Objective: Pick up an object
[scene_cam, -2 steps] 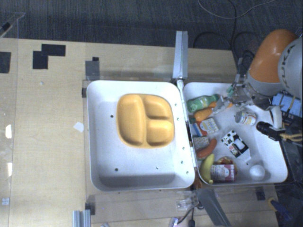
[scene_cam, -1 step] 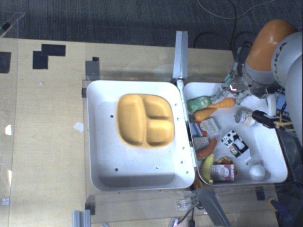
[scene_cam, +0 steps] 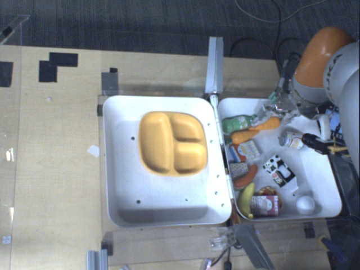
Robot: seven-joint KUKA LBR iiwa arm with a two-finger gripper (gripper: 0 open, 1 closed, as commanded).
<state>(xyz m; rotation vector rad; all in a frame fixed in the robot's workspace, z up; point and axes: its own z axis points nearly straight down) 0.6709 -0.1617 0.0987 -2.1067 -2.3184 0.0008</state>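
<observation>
One carrot (scene_cam: 256, 134) lies just beside gripper (scene_cam: 279, 112)

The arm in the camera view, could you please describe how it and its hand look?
The arm is a rounded light-grey body with a glossy orange band bulging above the wrist. Below the band sits a darker metallic wrist section with thin cables. The hand is small, grey and metallic, with greenish bits near it, over the right bin. Its details are too small to make out.
</observation>
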